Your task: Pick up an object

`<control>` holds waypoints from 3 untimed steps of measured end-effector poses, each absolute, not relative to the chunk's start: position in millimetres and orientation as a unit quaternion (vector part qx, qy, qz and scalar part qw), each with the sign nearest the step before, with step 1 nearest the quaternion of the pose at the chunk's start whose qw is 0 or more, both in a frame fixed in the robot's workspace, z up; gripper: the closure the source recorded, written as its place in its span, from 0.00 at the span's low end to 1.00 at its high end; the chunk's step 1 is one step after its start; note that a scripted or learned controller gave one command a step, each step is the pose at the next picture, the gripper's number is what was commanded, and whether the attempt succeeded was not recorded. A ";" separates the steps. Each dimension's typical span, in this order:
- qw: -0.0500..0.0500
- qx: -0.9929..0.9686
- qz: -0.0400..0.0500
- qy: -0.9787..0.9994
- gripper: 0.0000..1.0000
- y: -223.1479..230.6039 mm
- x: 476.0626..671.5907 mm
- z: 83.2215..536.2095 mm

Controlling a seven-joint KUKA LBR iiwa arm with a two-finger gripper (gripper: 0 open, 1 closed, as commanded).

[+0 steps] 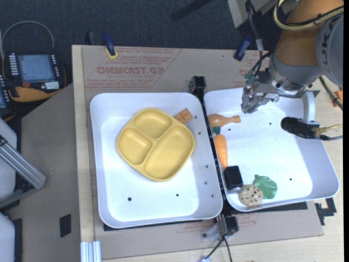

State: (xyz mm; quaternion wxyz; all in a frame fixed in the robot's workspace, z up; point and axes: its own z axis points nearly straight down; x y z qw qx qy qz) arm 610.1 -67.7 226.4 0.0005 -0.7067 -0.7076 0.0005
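Note:
My gripper (250,105) hangs over the back left part of the right bin (294,162), fingers pointing down with nothing visible between them. Just below and left of it lies a tan chicken drumstick (222,120). An orange carrot (220,149) lies along the bin's left wall. Nearer the front sit a black block (233,177), a round cookie (251,195) and a green leafy piece (266,185).
The left bin (109,173) holds a yellow divided plate (156,143) with a small brown waffle piece (184,115) at its back right corner. A black cylinder (299,126) on the arm juts over the right bin's right side.

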 end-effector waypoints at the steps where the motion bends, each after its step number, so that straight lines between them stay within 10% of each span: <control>1: -0.001 -0.707 0.000 -0.708 1.00 -20.2 617.8 235.2; 3: -0.001 -0.706 -0.001 -0.708 1.00 80.5 644.5 213.3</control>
